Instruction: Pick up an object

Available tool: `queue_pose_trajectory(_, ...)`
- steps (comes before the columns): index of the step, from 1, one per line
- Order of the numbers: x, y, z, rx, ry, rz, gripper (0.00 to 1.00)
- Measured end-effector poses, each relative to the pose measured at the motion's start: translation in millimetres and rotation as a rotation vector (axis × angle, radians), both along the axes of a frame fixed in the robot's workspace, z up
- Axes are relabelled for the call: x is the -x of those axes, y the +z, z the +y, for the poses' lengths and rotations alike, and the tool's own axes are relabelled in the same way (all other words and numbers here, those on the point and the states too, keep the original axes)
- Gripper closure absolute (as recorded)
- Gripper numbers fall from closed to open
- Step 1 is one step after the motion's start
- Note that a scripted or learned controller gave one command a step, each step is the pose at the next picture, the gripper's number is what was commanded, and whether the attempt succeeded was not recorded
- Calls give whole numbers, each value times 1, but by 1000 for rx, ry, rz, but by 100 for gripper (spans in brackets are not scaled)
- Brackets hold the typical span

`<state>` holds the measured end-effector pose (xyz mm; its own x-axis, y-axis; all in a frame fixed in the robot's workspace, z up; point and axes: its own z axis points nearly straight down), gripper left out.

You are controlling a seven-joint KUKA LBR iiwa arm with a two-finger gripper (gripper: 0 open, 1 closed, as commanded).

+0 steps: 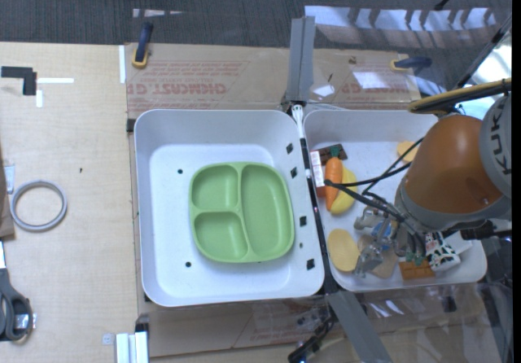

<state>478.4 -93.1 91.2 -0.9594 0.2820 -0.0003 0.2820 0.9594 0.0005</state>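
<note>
Tape roll (37, 205) lies on the bench at far left. Green divided plate (242, 212) sits in the left bin (155, 190). Right bin (370, 127) holds toy food (340, 190); gripper (374, 251) hangs low among it, grip state unclear.

You cannot tell how the end effector (376, 249) is set: its tip is a blurred tangle of metal and cables low in the right bin (358, 127). The arm (452, 166) covers that bin's right half and is itself cut off by the right edge. A yellow object (405, 149) peeks out from behind the arm, mostly hidden. On the surface (65, 272), the scissors (12, 317) run off the left edge.
</note>
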Motion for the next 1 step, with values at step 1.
queue_pose_trajectory(1, -61, 1, -19, 1, -122, -1, 0)
